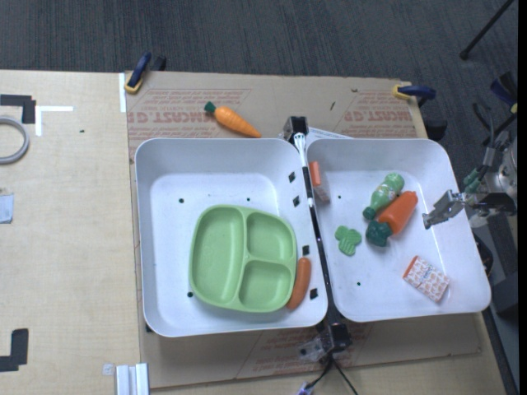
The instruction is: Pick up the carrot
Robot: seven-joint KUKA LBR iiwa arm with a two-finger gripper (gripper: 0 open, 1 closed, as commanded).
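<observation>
- Front of bench: a bundle of cables (329, 354) hangs at the near edge, below the joint between the two bins.
- Left bin (156, 220): holds a light green divided plate (243, 259) with three compartments. A sausage (300, 283) lies just beside the plate's right edge, against the bin wall.
- Right bin (461, 290): a small packet with a red and white pattern (426, 278) lies at the near right; any print on it is too small to read. A green toy piece (348, 239) sits near the centre. An orange vegetable with a dark green top (394, 216) lies tilted, touching a pale green bottle (385, 192) behind it. A small orange item (316, 181) rests by the dividing wall.
- Gripper (434, 215): at the right rim of the right bin, nothing between its fingers; whether the jaws are spread or together cannot be told.
- Carrot (233, 119): orange, tapered, green stub at its left end. It lies outside both bins on the cardboard sheet (181, 109) behind the left bin, well apart from the gripper.
- Writing: red print on the cardboard appears upside down and is not reliably legible.
- Far edge: blue and yellow clamps (138, 72) hold the cardboard corners.
</observation>
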